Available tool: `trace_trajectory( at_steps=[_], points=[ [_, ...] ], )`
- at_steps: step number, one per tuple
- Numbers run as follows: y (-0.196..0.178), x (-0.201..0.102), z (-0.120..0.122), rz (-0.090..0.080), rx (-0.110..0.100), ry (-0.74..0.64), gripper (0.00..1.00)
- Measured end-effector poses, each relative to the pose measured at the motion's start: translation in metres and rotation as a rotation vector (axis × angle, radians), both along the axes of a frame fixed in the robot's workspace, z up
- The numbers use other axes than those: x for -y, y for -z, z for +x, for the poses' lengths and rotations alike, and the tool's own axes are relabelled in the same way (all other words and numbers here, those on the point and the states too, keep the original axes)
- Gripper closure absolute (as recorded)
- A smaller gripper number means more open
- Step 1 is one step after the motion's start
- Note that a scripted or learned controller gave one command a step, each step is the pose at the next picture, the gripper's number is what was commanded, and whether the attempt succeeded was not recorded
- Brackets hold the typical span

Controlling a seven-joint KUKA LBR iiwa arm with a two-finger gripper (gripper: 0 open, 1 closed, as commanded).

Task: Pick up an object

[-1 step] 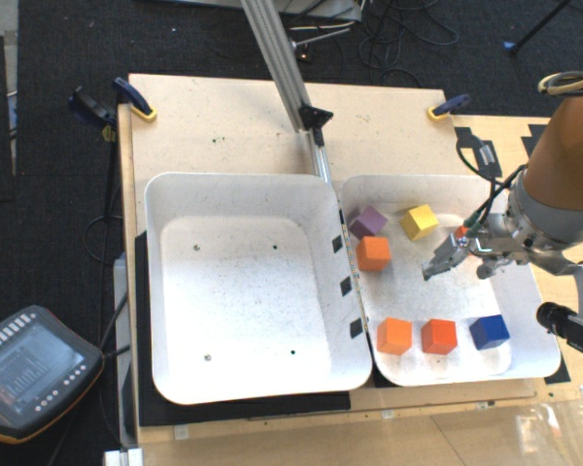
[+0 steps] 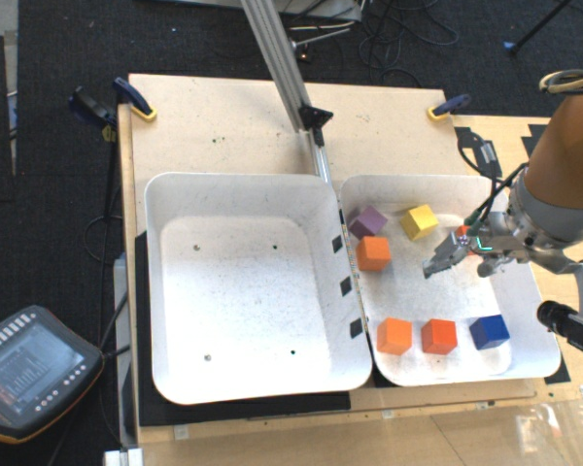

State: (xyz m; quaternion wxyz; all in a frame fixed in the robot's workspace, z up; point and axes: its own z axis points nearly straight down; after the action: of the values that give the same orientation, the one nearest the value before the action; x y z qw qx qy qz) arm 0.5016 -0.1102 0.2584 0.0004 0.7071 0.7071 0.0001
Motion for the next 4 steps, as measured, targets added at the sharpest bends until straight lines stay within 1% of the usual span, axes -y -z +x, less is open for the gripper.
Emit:
trace_trajectory(
  at_steps=[1,2,3,4],
  points=[
    [0.055,0.003,-0.01,0.001,-0.005,0.001,0.0],
    [0.109,0.008,-0.003,0.001,-0.006,0.001,0.0],
    [0.162,0.008,-0.003,0.001,-0.004,0.001,0.0],
    [0.15,0.008,-0.002,0.001,0.001,0.001,1.0]
  ],
)
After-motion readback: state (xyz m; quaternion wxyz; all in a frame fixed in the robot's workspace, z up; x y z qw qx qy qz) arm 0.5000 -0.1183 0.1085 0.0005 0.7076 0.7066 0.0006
